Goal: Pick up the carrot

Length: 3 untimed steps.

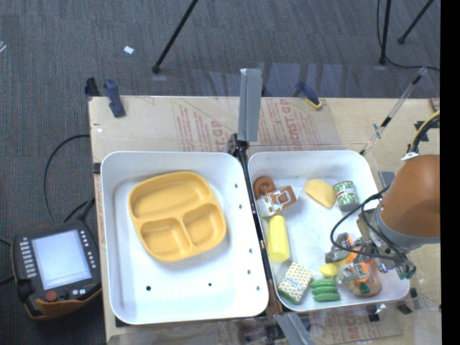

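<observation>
Two shallow white bins side by side on a plywood bench. Left bin (115, 192): one yellow three-compartment tray (177, 214) lying toward the far left part, with bare white floor open along the near and right sides. Right bin (359, 158): crowded. Contents: yellow cylinder (278, 238) just beside the dividing wall; brown-and-white piece (273, 194) beyond it; pale yellow wedge (320, 192) and green-labelled can (345, 192) near the far right corner; patterned green box (295, 282) and green pea pods (324, 290) against the near rim; small yellow item (328, 269) between them and the arm. Open floor remains in the bin's middle. Carrot (365, 280): orange, near right corner, close to the near rim and right wall. Gripper (357, 259): over that corner, directly above the carrot and partly covering it; whether it is apart or together cannot be told, nor any contact.
</observation>
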Each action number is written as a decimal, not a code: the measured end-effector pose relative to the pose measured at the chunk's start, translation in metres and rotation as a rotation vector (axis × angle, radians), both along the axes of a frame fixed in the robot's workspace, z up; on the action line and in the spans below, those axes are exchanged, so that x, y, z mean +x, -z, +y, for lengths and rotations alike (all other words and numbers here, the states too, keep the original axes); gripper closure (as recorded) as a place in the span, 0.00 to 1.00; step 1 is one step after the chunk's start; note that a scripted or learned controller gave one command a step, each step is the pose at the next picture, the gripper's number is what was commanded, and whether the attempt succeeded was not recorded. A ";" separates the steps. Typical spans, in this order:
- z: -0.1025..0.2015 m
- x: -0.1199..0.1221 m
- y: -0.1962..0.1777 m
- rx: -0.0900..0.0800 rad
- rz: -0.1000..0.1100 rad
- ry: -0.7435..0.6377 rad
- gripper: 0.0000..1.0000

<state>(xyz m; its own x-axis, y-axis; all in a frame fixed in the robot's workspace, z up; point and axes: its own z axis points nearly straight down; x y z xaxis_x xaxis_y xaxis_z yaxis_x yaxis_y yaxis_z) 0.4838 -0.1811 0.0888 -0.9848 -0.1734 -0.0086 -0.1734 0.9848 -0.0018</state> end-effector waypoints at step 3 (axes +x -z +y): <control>0.012 0.015 0.002 0.001 0.008 -0.771 1.00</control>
